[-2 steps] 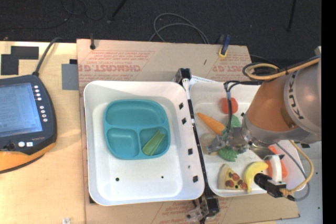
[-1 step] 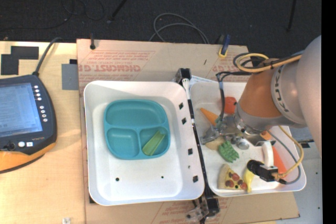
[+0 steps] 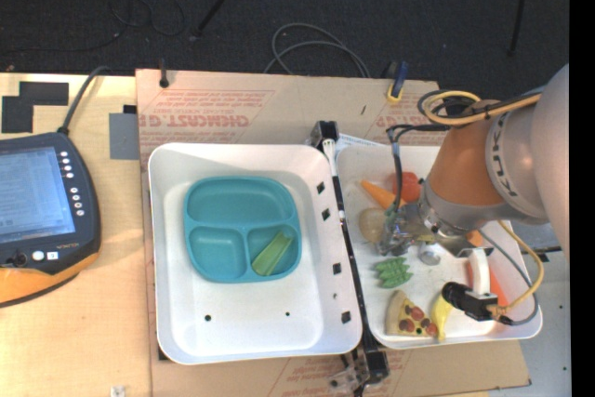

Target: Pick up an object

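Note:
My gripper (image 3: 398, 235) is low in the right bin (image 3: 372, 307), under the arm's orange band. Its tips hang among small toy foods: an orange carrot (image 3: 377, 192) behind it, a pale round piece (image 3: 373, 223) to its left and a green leafy piece (image 3: 393, 271) just in front. A red piece (image 3: 409, 186) sits by the carrot. A pizza slice (image 3: 410, 315) and a yellow piece (image 3: 440, 319) lie near the bin's front. I see nothing held between the fingers, and the wrist hides their stance.
The left bin (image 3: 177, 311) holds a teal divided plate (image 3: 244, 229) with a green strip (image 3: 272, 254) in its lower right section. A tablet (image 3: 42, 205) rests on the bench at far left. Cables cross the floor behind the bench.

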